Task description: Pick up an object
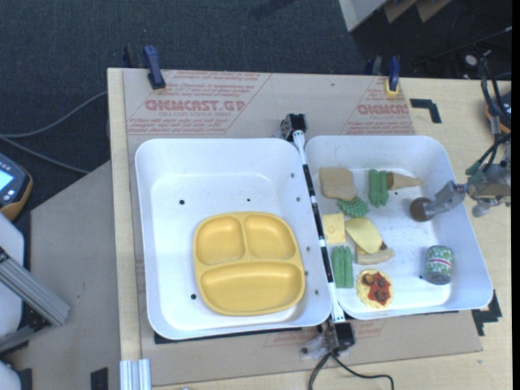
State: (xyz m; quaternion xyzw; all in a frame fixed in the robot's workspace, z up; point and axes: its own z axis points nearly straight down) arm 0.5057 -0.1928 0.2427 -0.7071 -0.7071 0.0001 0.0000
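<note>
The right white bin (455, 299) holds several toy foods. A brown bread slice (338, 184) lies at its back left, with a green pod (378, 188) and a leafy green piece (354, 207) beside it. A yellow cheese block (334, 227), a pale yellow wedge (364, 235), a green bean piece (342, 266) and a small pizza slice (374, 288) lie toward the front. A green-labelled can (439, 264) stands at the front right. A grey-handled piece with a brown round head (421, 210) lies near the right wall. My gripper (484, 188) hangs at the bin's right rim, just past that handle.
The left white bin (162, 169) holds a yellow divided plate (247, 262). Black clips (294, 124) join the bins at the middle seam. Blue clamps (152, 66) pin the cardboard sheet at the back. Cables hang by the right edge.
</note>
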